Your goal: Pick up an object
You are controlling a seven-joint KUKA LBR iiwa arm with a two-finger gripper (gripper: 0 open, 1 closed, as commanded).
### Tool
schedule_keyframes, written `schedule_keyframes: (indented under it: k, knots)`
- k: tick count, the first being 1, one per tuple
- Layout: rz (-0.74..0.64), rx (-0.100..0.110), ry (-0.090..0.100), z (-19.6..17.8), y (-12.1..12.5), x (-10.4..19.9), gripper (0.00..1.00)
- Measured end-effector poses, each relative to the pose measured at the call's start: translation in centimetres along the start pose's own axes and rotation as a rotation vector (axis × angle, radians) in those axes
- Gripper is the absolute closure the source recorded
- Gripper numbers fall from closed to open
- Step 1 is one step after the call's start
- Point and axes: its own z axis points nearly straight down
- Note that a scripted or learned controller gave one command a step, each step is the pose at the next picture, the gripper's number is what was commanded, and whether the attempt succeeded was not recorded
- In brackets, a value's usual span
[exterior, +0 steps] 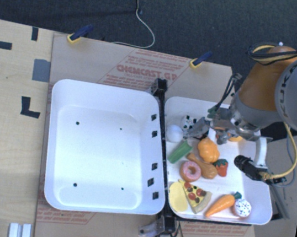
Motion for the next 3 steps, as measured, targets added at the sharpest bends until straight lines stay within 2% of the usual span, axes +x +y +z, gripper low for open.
schedule_keyframes:
  k: [1, 2, 3]
  knots:
    - [0.002, -0.002, 0.0, 9.6, -5.0, 0.4, 0.0]
    - [0.0, -0.009, -0.001, 8.1, -4.7, 0.4, 1.0]
    - [-0.003, -0.003, -0.001, 9.0, 4.7, 0.5, 1.0]
